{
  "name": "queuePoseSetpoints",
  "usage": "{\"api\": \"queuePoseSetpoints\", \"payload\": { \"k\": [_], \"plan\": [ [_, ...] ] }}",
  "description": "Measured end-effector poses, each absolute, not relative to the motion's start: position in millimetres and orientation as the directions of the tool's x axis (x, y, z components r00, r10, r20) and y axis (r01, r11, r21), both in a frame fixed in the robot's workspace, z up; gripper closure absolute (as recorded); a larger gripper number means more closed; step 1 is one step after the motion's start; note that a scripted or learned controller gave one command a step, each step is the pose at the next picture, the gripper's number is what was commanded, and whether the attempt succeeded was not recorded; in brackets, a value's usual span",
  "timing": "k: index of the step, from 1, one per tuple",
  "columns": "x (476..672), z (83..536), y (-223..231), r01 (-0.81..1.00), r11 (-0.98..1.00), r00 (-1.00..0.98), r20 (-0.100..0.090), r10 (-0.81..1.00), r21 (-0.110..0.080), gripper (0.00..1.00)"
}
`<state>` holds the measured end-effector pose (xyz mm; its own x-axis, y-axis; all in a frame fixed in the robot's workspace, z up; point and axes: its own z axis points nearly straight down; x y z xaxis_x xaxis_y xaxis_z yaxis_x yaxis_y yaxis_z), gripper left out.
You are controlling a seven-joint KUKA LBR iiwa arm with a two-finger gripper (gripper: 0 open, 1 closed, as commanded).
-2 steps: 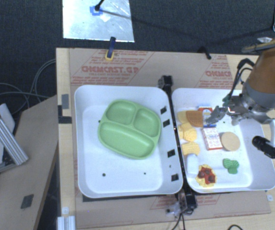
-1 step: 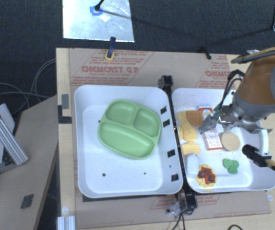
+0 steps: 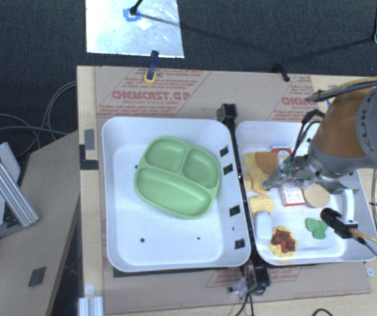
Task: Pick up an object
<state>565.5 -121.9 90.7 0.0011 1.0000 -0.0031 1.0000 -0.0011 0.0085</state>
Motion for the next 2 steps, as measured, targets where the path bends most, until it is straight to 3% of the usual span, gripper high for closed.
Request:
{"api": "queuePoseSetpoints", "payload": {
  "k": [1, 2],
  "plan": [
    [571.0, 92.9, -123.7, 1.000, 0.000, 0.000, -0.004, 1.000, 0.015, 0.00],
    [571.6, 101.3, -122.1, 1.000, 0.001, -0.001, -0.001, 1.000, 0.017, 1.00]
  ]
}}
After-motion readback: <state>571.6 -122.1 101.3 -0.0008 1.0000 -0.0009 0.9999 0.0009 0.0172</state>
